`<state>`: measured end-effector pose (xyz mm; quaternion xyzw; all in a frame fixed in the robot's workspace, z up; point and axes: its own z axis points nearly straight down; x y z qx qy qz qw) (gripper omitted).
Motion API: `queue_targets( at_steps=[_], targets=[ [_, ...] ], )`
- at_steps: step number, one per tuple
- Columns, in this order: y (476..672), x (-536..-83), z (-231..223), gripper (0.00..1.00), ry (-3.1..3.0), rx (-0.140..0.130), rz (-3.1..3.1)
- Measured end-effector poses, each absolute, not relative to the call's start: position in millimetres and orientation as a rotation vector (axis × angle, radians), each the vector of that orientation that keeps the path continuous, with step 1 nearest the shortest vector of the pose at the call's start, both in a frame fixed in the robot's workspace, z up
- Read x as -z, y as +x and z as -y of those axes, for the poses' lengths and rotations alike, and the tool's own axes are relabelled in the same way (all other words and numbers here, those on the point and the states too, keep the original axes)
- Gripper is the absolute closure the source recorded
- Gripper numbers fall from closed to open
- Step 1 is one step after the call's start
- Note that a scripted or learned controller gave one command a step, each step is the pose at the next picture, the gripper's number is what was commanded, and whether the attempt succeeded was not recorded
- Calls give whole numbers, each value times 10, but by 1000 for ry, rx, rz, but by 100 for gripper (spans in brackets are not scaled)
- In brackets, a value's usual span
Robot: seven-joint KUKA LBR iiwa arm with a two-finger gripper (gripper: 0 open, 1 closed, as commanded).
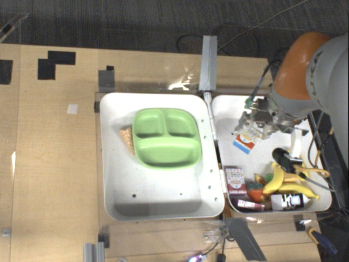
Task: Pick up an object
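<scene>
My gripper (254, 127) hangs over the back part of the right bin (223, 111), reaching in from the right. Just below and left of it sits a small white packet with red and blue marks (245, 142), touching or nearly touching the gripper's tip; whether it is held cannot be made out. Toward the bin's front lie yellow bananas (284, 183), a black-and-white bottle (287, 201), a red-and-white carton (233, 178), a small red and green item (255, 190) and a thin dark tube (248, 204).
The left bin (117, 190) holds a green divided plate (166, 137) with a tan, grainy item (127, 138) poking out under its left edge. A metal divider post (208, 64) stands between the bins at the back.
</scene>
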<state>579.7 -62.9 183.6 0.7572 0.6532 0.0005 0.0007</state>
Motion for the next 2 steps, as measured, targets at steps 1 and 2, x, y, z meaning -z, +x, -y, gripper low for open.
queue_targets(
  at_steps=[1, 2],
  targets=[
    [5698, -1107, 989, 100, 2433, 2, -1990],
    [6008, -1838, 393, 100, 2528, -2, -1864]
  ],
)
